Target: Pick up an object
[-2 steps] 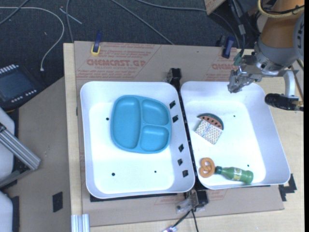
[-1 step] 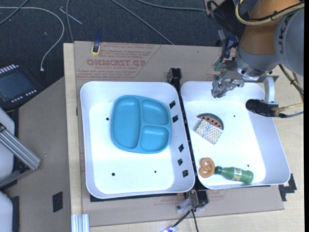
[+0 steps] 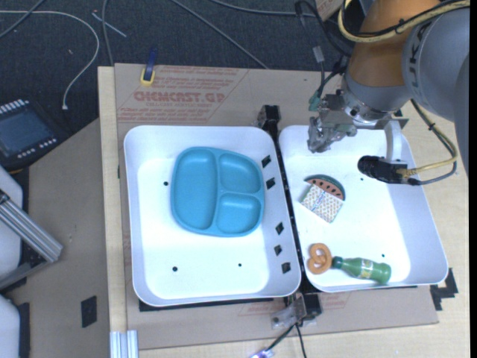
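Note:
The right bin (image 3: 417, 222) holds a checkered sandwich-like piece with a brown crust (image 3: 323, 197) near its middle, a small pretzel (image 3: 319, 258) by the front left corner and a green bottle (image 3: 364, 268) lying on its side next to the pretzel. My gripper (image 3: 322, 139) hangs over the back left corner of this bin, a little behind the sandwich piece and apart from it. Nothing shows between its fingertips.
A blue divided plate (image 3: 218, 191) lies in the left bin (image 3: 149, 237). A row of black clips (image 3: 277, 230) marks the wall between the two bins. Cables trail over the dark floor behind the bench.

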Available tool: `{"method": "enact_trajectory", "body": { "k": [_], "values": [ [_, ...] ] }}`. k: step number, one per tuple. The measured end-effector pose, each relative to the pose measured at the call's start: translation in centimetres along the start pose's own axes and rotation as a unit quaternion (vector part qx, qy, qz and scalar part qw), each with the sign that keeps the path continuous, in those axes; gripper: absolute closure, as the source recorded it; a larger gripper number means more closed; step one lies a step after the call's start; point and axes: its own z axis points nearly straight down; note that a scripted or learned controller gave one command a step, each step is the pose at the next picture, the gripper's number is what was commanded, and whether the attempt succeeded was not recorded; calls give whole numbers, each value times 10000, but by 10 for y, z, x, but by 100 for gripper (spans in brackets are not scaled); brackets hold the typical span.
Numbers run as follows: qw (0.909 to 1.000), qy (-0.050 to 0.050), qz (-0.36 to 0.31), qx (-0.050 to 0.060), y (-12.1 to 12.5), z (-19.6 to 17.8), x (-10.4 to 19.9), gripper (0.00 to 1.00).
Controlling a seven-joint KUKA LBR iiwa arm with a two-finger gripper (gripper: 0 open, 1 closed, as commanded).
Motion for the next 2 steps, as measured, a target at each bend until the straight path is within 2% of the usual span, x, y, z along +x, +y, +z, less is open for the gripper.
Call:
{"method": "enact_trajectory", "body": {
  "k": [1, 2],
  "values": [
    [10000, 5, -7, -1, -15, -12, 53, 100],
    [10000, -2, 0, 8, -36, -10, 112, 100]
  ]
}}
